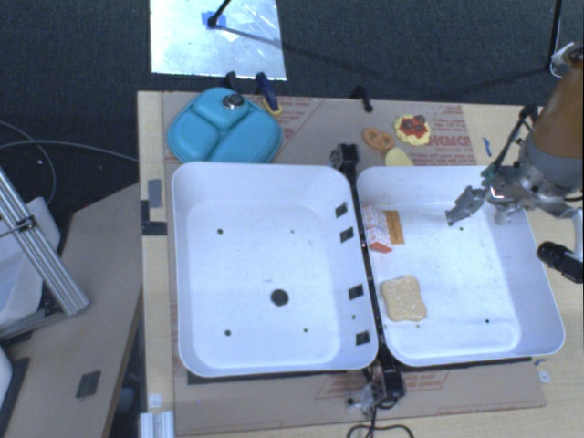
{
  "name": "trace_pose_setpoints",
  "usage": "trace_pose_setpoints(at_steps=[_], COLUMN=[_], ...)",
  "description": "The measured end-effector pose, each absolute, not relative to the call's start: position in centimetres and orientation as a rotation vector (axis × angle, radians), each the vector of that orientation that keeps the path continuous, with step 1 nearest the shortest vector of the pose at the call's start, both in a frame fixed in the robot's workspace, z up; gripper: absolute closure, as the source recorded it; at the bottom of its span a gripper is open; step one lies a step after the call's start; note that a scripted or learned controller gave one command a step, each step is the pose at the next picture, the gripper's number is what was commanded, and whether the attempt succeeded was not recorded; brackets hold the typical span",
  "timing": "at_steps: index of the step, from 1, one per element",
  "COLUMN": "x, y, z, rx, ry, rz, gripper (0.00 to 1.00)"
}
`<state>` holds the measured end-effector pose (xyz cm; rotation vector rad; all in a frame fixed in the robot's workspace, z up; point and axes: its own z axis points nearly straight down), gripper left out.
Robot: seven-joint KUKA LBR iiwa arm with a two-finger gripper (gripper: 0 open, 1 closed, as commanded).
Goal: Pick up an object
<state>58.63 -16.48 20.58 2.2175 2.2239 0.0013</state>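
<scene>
Grey gripper (pixel 467 204) hangs over the right bin (pixel 538 327), can't tell its state, too blurry; toast (pixel 403 298) and snack packet (pixel 382 229) lie near the bin's left wall

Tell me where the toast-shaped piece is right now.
The toast-shaped piece lies in the right bin, near its left wall and toward the front, below the orange-and-white packet. The claw hangs apart from it, further back.

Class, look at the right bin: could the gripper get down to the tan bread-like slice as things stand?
Probably yes. The slice lies flat in the right bin, nothing on it, and the gripper hangs above that bin.
</scene>
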Motion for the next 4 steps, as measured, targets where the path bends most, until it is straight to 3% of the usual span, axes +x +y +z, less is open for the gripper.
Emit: trace_pose_setpoints(at_steps=[1, 2, 3, 4], x=[60.9, 65.2, 65.2, 59.8], y=[-10.0, -10.4, -10.4, -4.9], z=[11.2, 8.5, 9.8, 18.4], rx=[2.212, 2.211, 2.207, 2.218], ry=[2.232, 2.225, 2.224, 2.230], rz=[0.002, 0.006, 0.012, -0.002], gripper=[0.00, 0.00, 1.00, 1.00])
